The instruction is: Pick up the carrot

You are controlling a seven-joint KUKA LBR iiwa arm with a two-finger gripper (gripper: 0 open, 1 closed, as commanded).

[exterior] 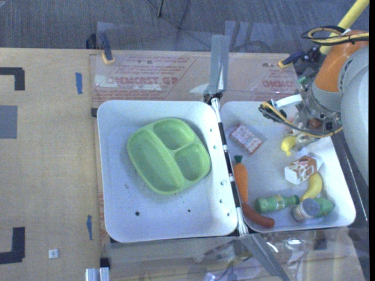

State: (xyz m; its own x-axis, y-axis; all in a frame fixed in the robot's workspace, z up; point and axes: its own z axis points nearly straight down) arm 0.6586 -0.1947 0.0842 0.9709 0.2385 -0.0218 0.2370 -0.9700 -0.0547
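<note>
My arm (351, 81) comes in from the right edge of the camera view, a broad grey link with the orange band (335, 63) sitting just above my wrist. From there I angle down and to the left. Yellow and black cables loop around the wrist (316, 107). My gripper (300, 134) hangs low at the end of it, pointing downward; how my jaws stand cannot be made out from above.

- The gripper (304, 134) hangs over the right bin (345, 212), by its far right side.
- A small yellow piece (287, 146) lies just left of the jaws.
- The carrot (241, 183) lies well left of and nearer than the jaws, along the bin's left wall.
- A green divided plate (169, 155) sits in the left bin (117, 215), far left of the jaws.
</note>
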